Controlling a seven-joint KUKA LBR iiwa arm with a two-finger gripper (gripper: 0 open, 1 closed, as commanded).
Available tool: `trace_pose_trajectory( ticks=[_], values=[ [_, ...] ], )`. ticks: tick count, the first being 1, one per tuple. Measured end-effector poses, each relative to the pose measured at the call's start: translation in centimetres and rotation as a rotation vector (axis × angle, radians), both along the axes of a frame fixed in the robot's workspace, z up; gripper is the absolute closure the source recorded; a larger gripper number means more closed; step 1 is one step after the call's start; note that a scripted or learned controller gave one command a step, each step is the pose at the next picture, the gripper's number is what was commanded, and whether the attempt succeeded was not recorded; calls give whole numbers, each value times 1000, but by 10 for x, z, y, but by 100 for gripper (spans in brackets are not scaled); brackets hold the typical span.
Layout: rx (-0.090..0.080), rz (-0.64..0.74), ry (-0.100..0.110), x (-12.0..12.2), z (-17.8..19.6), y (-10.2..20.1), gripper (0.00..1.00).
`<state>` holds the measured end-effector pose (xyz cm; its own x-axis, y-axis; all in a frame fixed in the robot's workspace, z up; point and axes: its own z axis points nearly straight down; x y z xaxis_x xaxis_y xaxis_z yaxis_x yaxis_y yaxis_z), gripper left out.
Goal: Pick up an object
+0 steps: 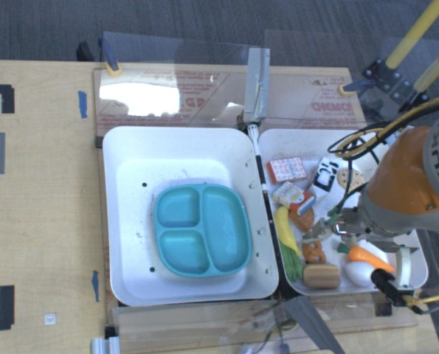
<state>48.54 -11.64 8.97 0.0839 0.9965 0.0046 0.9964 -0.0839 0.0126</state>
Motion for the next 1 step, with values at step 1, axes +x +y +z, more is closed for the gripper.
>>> trace_pose_trajectory(
  ticks=[1],
  values=[
    [-7, 152, -1, -1, 0, -72, 0]
  ],
)
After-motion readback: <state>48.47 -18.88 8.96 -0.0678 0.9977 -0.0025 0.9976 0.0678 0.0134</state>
